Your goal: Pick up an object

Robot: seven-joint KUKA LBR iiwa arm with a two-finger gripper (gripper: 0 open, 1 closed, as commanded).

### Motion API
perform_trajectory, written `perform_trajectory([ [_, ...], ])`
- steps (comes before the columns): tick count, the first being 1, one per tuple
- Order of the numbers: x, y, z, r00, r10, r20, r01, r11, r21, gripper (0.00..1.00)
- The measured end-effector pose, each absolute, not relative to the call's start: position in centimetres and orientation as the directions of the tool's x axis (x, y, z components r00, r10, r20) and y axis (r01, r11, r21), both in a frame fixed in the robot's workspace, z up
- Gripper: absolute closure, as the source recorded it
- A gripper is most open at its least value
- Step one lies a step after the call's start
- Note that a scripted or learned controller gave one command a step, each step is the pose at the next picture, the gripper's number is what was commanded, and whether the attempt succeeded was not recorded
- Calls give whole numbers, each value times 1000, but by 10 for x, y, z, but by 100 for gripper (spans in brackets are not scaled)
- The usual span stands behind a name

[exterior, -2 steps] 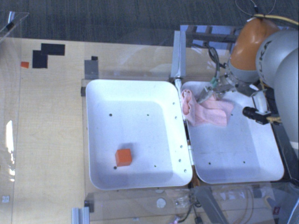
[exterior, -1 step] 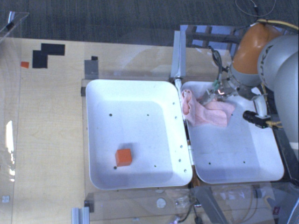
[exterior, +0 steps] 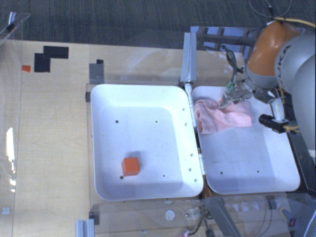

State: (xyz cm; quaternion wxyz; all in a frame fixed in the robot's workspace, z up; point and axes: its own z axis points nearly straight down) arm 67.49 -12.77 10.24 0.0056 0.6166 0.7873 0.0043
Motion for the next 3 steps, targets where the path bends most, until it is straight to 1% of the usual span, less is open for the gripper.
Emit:
perform_trajectory([
  [1, 671, -59, 186, -398, 918, -4, 918, 398, 9, 100],
  [2, 674, -58, 197, -400, 916, -7, 916, 400, 15, 100],
  [3, 671, -44, 185, -425, 905, -3, 905, 425, 5, 100],
])
